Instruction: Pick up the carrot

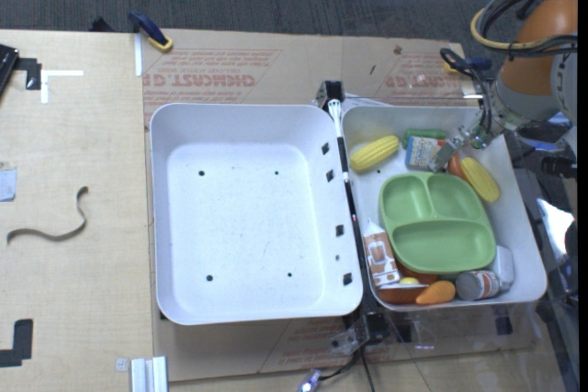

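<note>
The carrot (436,292) is a short orange piece lying at the front edge of the right bin (525,225), just below the green divided plate (437,225) and beside a grey can (473,285). My gripper (459,147) hangs over the bin's far right corner, well away from the carrot. It points down between a small blue-green box (422,150) and a yellow corn cob (480,178). A small reddish thing (454,165) lies right under its tip.
A second yellow corn cob (374,152) lies at the right bin's far left. A red-and-white carton (378,258) lies along that bin's left wall. The left bin (175,216) stands beside it. Cables loop above the orange wrist band (542,23).
</note>
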`<state>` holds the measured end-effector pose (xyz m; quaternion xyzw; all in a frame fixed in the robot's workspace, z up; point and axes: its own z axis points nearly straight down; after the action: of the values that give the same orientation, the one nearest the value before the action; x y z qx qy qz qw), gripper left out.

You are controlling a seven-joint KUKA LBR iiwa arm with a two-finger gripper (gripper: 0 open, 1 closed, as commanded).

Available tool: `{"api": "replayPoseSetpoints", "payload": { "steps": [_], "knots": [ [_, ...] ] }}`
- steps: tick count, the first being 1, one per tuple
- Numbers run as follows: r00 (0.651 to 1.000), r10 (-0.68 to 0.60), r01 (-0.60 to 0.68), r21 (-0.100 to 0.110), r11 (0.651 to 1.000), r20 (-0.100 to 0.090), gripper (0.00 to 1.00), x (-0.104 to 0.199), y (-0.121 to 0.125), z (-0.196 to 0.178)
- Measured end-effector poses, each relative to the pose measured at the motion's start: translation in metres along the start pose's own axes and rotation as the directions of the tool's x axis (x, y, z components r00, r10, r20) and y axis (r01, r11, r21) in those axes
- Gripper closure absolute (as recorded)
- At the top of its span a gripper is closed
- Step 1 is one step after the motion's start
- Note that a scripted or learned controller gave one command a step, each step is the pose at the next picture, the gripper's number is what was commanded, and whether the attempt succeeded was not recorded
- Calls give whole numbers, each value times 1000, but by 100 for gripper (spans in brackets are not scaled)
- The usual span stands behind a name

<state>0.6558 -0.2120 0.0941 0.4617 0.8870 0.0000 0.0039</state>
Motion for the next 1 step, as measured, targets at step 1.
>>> {"api": "replayPoseSetpoints", "payload": {
  "steps": [1],
  "knots": [
    [1000, -6, 6, -1, 1000, 4, 100, 0, 2, -11]
  ]
}}
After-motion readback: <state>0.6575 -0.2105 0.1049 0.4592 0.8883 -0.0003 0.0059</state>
